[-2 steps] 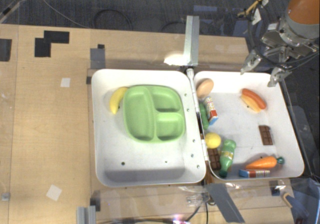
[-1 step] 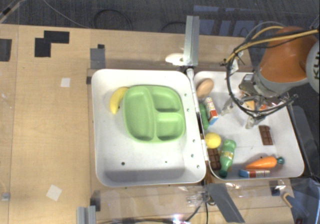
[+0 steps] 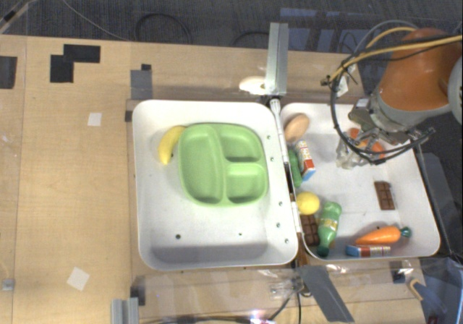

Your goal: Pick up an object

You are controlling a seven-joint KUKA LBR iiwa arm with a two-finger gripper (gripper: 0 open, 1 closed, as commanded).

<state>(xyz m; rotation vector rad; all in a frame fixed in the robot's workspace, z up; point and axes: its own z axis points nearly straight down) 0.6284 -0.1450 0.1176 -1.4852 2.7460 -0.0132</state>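
Camera view looks down at a slant on a wooden bench (image 3: 65, 192) bearing two shallow white bins side by side. The left bin (image 3: 155, 236) holds a green divided plate (image 3: 221, 163) with a banana (image 3: 169, 144) touching its left edge. The right bin (image 3: 419, 192) holds a scatter of small things: a brownish egg-like piece (image 3: 296, 126) at the upper left corner, a small red and white carton (image 3: 306, 159) just below it, a yellow lemon (image 3: 308, 204) near the dividing wall, a green bottle (image 3: 328, 227) just beside the lemon, a dark chocolate bar (image 3: 309, 229) to the bottle's left, a second chocolate bar (image 3: 385, 195) well apart toward the right wall, a carrot (image 3: 381, 236) near the lower rim and a small blue and red item (image 3: 359, 250) just beneath the carrot.

From the right the grey arm with its orange band (image 3: 416, 77) reaches over the upper part of the right bin. Its pincer (image 3: 357, 149) hangs over bare bin floor between the carton and the right-hand chocolate bar, with cables looped around it. Whether the pincer is released or clenched cannot be told from this angle, and nothing is visibly gripped in it.
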